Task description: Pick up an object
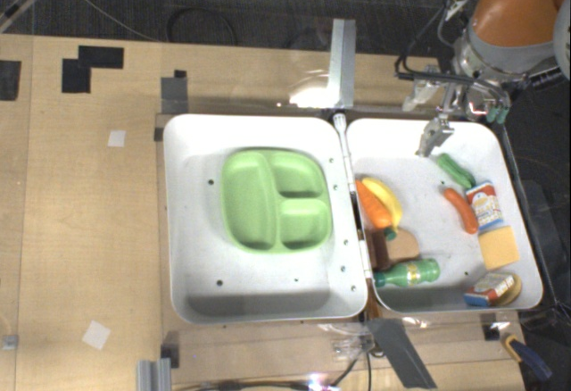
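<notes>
Nothing picked yet, so my candidates all sit in the right bin (419, 175), right of centre in the frame: a green pickle-shaped piece (455, 170) nearest me, an orange hot dog (462, 209) just below it, a small carton (486, 204) touching that, a yellow cheese block (498, 247), and a can (493, 289) in the lower right corner. Along the bin's left wall there is a banana and orange piece (378, 203), a brown slice (399, 245) and a green bottle (407, 273) lying on its side. My gripper (433, 141) hangs over the bin's upper edge, holding nothing; how wide it stands I can't tell from up here. I reckon the green piece is the best bet: close, lying apart from its neighbours. I'd line the jaws across its narrow width, come straight down, and keep away from the bin wall. The left bin (192, 202) carries a green divided plate (274, 200).
</notes>
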Available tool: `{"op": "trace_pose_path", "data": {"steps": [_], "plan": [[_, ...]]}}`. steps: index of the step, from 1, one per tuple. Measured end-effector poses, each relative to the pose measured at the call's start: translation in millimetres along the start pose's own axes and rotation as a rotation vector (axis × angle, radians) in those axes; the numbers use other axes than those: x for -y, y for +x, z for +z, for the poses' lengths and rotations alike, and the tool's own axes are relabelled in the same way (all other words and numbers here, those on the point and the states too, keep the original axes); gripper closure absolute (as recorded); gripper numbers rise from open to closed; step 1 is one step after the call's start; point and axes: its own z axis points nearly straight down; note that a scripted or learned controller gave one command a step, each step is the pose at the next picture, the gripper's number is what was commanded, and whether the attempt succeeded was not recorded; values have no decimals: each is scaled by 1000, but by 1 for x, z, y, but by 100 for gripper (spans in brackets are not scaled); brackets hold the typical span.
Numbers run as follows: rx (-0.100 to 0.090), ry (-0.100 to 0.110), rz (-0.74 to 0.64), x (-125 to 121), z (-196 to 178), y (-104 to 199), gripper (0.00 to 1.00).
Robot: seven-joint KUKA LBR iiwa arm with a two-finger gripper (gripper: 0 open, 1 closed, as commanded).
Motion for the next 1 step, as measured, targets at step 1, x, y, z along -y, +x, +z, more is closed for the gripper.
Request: {"op": "trace_pose_path", "data": {"steps": [1], "plan": [[-9,-2,-107,17,143,8,0]]}}
